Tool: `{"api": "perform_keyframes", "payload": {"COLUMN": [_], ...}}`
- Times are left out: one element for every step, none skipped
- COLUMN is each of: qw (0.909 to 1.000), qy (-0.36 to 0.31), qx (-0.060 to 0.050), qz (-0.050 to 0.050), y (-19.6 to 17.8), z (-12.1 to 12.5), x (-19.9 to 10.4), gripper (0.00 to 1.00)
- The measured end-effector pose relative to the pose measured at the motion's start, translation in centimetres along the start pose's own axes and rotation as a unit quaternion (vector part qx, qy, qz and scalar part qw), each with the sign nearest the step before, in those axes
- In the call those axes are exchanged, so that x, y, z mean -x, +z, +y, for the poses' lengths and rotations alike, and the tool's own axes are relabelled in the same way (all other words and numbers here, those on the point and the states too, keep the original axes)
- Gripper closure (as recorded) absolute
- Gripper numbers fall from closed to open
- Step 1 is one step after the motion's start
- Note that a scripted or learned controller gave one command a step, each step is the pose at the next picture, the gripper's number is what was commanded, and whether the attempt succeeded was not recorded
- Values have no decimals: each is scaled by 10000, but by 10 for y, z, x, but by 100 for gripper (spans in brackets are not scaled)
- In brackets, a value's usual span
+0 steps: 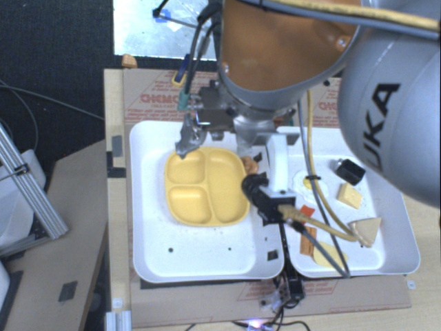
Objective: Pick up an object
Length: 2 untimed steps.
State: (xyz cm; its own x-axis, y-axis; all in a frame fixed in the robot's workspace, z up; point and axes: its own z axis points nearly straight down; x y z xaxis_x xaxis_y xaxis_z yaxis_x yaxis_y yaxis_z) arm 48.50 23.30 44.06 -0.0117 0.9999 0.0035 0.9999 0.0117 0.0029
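Fingers point(187, 145) are seen at the yellow tray's point(207, 188) far-left rim; spread or pressed cannot be told. Rim slip is judged likely.

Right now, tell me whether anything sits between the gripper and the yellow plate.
Nothing visible does. The gripper hangs right over the far rim of the yellow divided plate in the left bin, with no object between them.

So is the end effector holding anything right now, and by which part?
It cannot be told. The end effector sits at the back rim of the yellow divided plate in the left bin, but no grip is visible.
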Motion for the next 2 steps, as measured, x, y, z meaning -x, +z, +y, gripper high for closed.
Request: {"api": "perform_keyframes", "payload": {"qw": [10000, 10000], "qy": [30, 1], "qx": [54, 14], "qz": [9, -1], "y": [-100, -106], "z": [40, 38], "x": [-1, -2], "gripper": [0, 100]}}
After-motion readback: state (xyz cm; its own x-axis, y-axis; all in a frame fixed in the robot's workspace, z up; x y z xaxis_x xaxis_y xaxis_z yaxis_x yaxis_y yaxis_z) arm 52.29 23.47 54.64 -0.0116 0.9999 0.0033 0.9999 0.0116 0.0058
